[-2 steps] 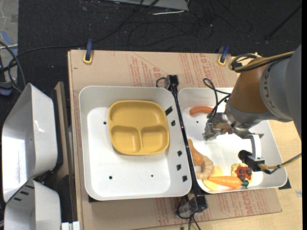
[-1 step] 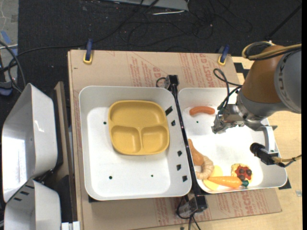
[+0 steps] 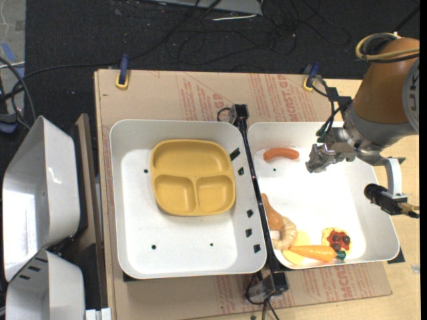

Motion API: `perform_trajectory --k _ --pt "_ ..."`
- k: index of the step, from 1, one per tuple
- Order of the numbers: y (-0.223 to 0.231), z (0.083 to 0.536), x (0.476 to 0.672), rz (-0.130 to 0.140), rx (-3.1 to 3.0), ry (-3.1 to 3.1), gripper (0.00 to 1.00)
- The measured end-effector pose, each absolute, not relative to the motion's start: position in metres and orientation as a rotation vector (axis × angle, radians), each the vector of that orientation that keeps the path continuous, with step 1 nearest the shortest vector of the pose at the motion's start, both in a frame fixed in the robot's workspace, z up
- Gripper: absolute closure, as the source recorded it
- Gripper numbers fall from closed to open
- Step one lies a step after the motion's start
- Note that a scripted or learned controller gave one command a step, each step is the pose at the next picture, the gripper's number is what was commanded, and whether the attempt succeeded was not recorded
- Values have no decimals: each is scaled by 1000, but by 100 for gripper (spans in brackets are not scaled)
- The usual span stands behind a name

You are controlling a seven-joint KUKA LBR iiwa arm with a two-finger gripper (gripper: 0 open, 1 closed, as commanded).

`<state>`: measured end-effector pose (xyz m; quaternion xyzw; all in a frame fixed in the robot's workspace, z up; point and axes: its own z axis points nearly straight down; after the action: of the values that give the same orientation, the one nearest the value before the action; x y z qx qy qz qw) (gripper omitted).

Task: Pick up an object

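Sausage (image 3: pixel 281 154), white bin (image 3: pixel 373 199), cardboard bench (image 3: pixel 200 92)

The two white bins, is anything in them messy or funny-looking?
Nothing looks spilled or broken. The yellow divided plastic plate lies flat in the left white bin. Toy foods huddle in the right white bin's near-left corner.
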<state>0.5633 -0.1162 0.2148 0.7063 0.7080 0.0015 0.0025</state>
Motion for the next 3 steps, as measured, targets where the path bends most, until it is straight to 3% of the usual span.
perform_trajectory --k 1,3 --pt "-116 238 564 3 2216 2222 100" --pt "-10 234 575 3 2211 2231 100"
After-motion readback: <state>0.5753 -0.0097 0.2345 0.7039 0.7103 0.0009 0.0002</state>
